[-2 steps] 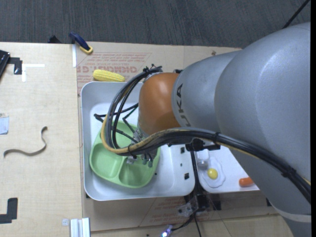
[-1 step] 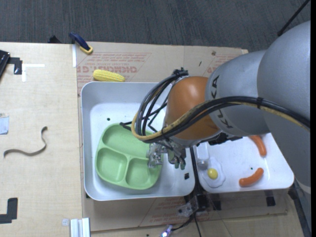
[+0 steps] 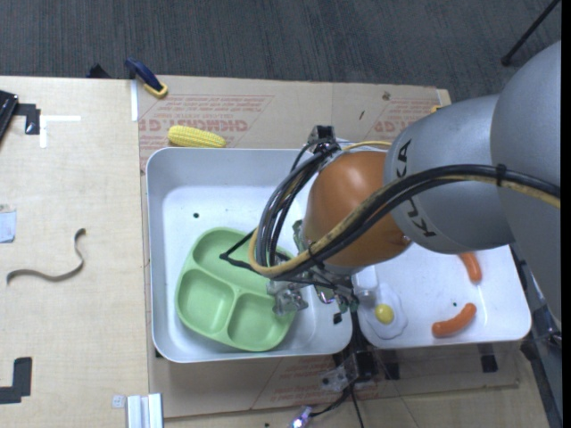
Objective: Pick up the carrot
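Seen from above at a slant: two shallow white bins (image 3: 169,266) side by side on a pale wooden bench (image 3: 71,176), a sheet of printed cardboard under them. In the left bin, a light-green plastic plate with three compartments (image 3: 227,297), lying flat toward the near side. Over the seam between the bins, the grey arm with its orange band (image 3: 352,208), reaching in from the right, black and yellow cables looping off the wrist. Below the band, the metal pincer (image 3: 308,297), low over the plate's right edge and the bin's near right corner — too cluttered with fittings and cable to tell whether spread or pressed together, and nothing readable between its tips.

In the right bin, near the near right corner, a short orange carrot-like piece (image 3: 453,320), slightly curved, lying flat. A second orange piece (image 3: 471,267) just beyond it, partly under the arm — hard to say which of the two is the carrot proper. Close to the pincer, a small yellow ball-like thing on a white round base (image 3: 384,314). Beyond the bins on the cardboard, a yellow corn cob (image 3: 196,136).

Judged from this: carrot untouched on the bin floor, well apart from the pincer. Nothing done yet; approach, grasp and lift all left.
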Tool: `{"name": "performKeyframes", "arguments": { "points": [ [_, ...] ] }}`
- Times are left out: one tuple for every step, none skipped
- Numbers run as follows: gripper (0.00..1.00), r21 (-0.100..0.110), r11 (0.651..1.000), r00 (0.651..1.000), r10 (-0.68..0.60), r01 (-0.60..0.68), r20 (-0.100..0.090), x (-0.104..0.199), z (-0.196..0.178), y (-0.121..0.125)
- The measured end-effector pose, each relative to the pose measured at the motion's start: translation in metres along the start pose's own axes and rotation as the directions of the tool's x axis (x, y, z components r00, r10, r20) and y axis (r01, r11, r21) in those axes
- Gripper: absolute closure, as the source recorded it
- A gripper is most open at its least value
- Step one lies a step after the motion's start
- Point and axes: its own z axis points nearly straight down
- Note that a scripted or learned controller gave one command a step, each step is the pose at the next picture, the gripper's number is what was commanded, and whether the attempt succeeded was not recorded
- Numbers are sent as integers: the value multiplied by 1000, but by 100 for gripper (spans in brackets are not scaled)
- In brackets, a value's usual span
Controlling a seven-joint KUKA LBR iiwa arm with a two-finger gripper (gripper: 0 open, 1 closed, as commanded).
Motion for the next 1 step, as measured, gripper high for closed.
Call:
{"name": "performKeyframes", "arguments": {
  "points": [
    [100,-12,879,879,-477,476,-25,-67,5,-10]
  ]
}}
